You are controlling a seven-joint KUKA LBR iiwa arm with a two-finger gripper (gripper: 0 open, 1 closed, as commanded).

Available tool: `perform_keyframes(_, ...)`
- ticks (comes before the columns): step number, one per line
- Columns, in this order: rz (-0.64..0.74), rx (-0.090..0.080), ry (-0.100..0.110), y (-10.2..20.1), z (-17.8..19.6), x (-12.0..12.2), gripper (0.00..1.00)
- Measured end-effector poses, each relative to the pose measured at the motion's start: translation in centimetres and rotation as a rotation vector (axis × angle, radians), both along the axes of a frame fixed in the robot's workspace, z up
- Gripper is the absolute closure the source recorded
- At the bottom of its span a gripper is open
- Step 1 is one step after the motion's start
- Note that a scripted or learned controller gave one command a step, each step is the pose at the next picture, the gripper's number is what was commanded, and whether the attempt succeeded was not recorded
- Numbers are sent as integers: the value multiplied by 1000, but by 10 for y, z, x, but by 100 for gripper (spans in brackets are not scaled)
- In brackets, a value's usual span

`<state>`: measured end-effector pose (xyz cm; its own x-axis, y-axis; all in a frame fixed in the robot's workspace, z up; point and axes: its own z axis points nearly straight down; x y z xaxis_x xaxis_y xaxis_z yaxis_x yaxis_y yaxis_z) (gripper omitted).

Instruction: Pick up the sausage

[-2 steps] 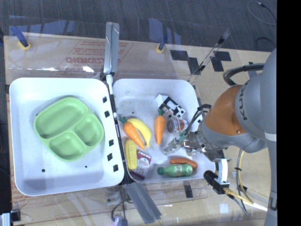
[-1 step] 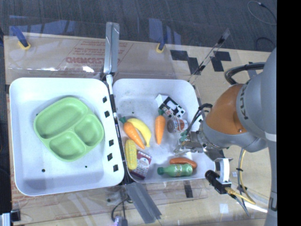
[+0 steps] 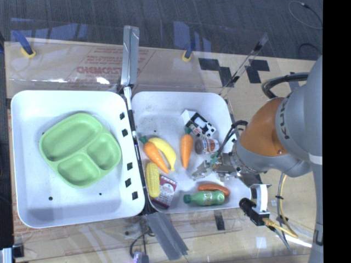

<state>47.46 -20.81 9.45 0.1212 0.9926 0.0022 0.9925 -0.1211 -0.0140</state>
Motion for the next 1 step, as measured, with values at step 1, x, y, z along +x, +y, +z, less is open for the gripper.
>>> perform_keyframes(1,-8,1,-3,2,-7,0,0)
